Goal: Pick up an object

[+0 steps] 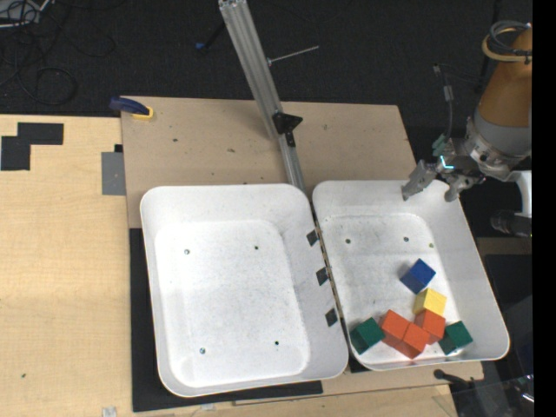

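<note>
Several small blocks lie in the near corner of the right bin: a blue block, a yellow one, an orange pair, and two green ones. My gripper hangs over the far right rim of that bin, well behind the blocks. Its two grey fingers are spread apart with nothing between them. The orange band of the arm rises at the right edge.
The left bin sits beside the right one, joined by black clips. A slanted aluminium rail runs down to the bins' far junction. A blue-and-yellow clamp lies at the board's far left corner.
</note>
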